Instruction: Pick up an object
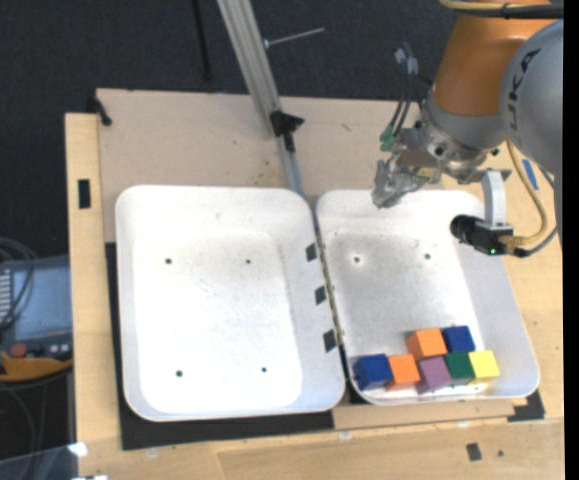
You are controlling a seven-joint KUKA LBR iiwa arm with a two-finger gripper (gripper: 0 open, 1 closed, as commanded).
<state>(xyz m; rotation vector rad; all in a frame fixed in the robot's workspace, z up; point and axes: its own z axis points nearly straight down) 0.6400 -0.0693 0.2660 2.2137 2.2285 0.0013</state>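
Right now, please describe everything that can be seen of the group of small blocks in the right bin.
The blocks are small cubes that look like painted wood or plastic: two blue, two orange, one purple, one green, one yellow. They lie packed together, touching, in two rough rows at the near edge of the right bin. The gripper is far from them, over the bin's far edge.

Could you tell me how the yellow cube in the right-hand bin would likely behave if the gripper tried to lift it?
The yellow cube looks rigid and flat-faced, so it probably won't roll or flex. It seems small, likely light. It sits packed against the green cube near the right bin's front wall, so fingers may struggle for room and nudge neighbours.
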